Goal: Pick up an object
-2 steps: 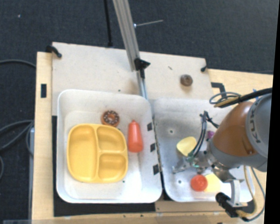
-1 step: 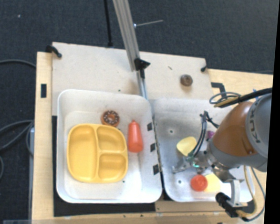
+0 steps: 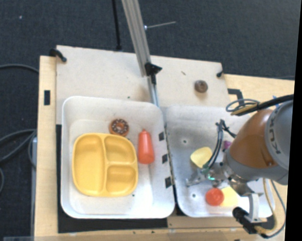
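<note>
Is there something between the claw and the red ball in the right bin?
Nothing visible. The claw is low in the right bin, and bare bin floor separates it from the red ball. The yellow piece lies on the claw's other side.

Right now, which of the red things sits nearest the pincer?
The round red ball in the right bin, just beside the pincer. The long red one lies in the left bin, by the yellow tray.
</note>
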Controlling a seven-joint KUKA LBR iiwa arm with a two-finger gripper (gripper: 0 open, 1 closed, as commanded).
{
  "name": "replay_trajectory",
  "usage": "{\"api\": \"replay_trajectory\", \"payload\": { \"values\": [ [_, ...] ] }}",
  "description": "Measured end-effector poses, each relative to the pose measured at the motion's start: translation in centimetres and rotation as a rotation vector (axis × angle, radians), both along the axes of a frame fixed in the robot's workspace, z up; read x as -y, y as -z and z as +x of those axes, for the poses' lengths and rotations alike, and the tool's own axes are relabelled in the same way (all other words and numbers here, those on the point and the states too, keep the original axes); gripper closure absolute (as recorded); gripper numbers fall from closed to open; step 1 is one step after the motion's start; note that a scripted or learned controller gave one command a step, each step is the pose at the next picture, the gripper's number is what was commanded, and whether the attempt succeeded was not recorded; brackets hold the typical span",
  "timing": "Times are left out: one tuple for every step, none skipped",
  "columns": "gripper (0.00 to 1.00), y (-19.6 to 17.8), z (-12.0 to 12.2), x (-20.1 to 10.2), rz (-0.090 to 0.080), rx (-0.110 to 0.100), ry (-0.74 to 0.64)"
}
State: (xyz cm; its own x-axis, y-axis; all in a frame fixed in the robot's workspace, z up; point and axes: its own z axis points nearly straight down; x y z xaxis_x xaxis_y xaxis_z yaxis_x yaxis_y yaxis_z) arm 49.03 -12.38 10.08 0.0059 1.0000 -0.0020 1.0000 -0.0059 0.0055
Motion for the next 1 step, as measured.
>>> {"api": "replay_trajectory", "payload": {
  "values": [
    [0.00,0.00,0.00,0.00,0.000,0.000,0.000]
  ]
}}
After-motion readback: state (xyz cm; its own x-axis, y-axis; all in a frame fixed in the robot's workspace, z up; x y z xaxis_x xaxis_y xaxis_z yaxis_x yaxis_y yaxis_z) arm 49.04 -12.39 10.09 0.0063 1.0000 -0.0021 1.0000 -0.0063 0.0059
